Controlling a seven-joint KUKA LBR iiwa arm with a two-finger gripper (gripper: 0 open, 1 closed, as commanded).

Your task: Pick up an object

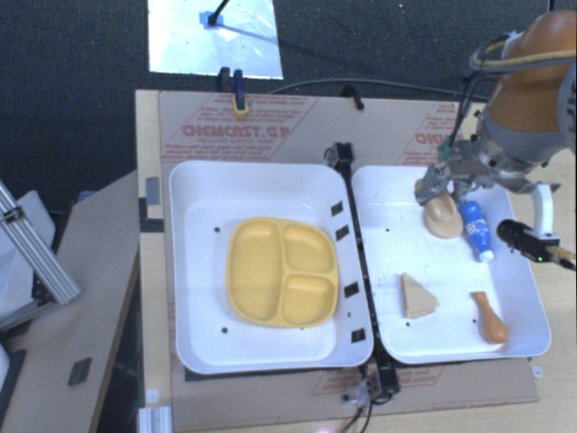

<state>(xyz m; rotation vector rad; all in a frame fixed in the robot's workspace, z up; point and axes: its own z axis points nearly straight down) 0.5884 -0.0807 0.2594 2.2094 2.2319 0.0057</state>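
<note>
Left bin [194,242]: yellow divided plate [282,271] in its middle.
Right bin [388,242]: tan wedge [416,296] near front edge; orange drumstick-shaped toy [489,317] by front right corner.
Back right corner: beige rounded lump [443,217], blue bottle [475,227] just beside it.
Gripper [436,190]: right above the lump; grip can't be made out.

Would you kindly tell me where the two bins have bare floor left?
Left white bin: strips around the yellow divided plate. Right white bin: its left part, above the tan wedge. Crowded at upper right: gripper, beige lump, blue bottle; orange drumstick-shaped toy below.
</note>
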